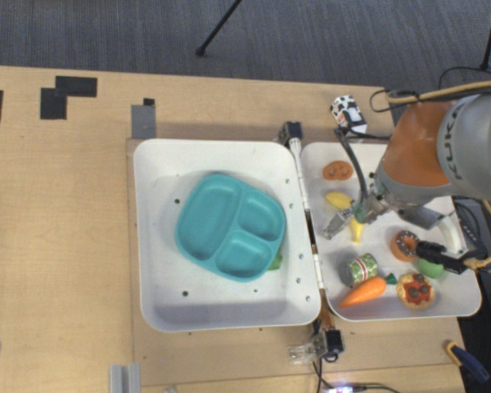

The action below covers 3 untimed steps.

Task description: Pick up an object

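My gripper [337, 222] is low over the left part of the right bin [466, 305], at the end of the grey arm with its orange band [417, 150]. A yellow banana [340, 200] lies right beside it, touching or nearly so, and another yellow piece [358, 231] shows just right of the gripper. An orange cookie [337, 170] lies farther back. In front are a green can [362, 268] and an orange carrot [362, 292]. A fruit tart [416, 291], a red round toy [405, 244] and a green piece [431, 266] sit to the right.
The left bin [155, 301] bears a teal divided plate [231, 226], with a bit of green showing under its right edge. A black-and-white toy [346, 110] rests on the bench behind the right bin. Cables run along the arm.
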Motion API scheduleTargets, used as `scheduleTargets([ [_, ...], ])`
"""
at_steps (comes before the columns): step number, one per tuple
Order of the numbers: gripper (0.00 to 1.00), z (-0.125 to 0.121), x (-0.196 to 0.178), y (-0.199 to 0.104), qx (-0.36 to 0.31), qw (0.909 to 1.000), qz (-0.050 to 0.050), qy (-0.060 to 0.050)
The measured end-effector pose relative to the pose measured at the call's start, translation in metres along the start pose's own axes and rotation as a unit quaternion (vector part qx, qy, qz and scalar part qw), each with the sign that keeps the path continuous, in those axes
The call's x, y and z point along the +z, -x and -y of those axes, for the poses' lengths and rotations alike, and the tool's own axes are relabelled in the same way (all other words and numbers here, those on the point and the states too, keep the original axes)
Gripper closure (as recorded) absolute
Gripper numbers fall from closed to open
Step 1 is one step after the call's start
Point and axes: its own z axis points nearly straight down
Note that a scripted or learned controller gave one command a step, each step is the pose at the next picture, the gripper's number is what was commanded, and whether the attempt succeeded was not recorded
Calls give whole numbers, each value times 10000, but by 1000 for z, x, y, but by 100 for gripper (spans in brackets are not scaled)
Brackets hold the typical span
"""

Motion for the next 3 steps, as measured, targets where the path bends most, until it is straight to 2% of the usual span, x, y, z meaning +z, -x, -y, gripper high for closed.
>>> scheduleTargets([
  [1, 0, 0, 0, 0, 2, 10000, 0, 0],
  [2, 100, -2, -12, 1, -12, 10000, 18, 27],
  [3, 100, 6, -98, -56, -2184, 9759, -19, -8],
])
